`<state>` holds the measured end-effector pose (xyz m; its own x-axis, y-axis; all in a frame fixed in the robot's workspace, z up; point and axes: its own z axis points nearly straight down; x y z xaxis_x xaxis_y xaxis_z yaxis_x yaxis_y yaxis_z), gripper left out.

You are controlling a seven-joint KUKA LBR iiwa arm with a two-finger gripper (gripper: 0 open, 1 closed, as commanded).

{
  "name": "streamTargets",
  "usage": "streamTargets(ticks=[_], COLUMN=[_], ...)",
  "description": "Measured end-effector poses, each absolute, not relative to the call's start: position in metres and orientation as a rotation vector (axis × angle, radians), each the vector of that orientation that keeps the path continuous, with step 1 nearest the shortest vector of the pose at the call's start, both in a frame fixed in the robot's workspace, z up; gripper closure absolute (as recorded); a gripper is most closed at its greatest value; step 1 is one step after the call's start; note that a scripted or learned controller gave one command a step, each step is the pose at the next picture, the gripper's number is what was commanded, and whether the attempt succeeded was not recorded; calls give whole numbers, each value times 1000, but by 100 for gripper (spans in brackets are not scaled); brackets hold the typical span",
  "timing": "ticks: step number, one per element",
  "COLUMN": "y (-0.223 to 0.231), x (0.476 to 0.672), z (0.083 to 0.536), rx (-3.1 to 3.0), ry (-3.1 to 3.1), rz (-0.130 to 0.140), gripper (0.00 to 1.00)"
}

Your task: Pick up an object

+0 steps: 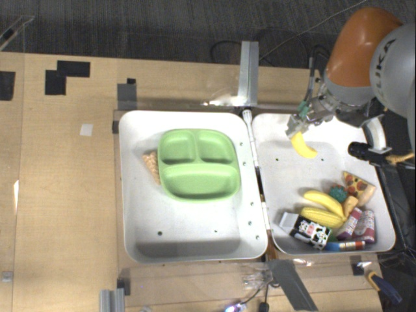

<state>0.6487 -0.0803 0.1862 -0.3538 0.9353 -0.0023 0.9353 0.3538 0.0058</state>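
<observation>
My gripper point(298, 129) hangs over the back left part of the right bin point(276, 174), below the grey wrist and its orange band. A small yellow banana-shaped piece point(304, 147) slants down and to the right from the fingertips. Its upper end sits between them, so the gripper is shut on it. Towards the front right of the same bin lie two larger yellow bananas point(323, 208), a black and white box point(310, 231), a pizza-slice toy point(358, 186) and several small bottles point(361, 225).
The left bin point(136, 226) holds a green divided plate point(197, 163) with a tan waffle-like piece point(151, 166) tucked at its left edge. A metal post point(249, 70) stands behind the seam between the bins. Black hardware point(370, 151) juts in over the right bin's right rim.
</observation>
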Motion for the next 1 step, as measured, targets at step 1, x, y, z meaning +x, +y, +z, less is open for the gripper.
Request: streamTargets(ticks=[1], y=[-111], x=[655], z=[256], rx=[1944], ry=[2458], rz=[7], gripper=[100])
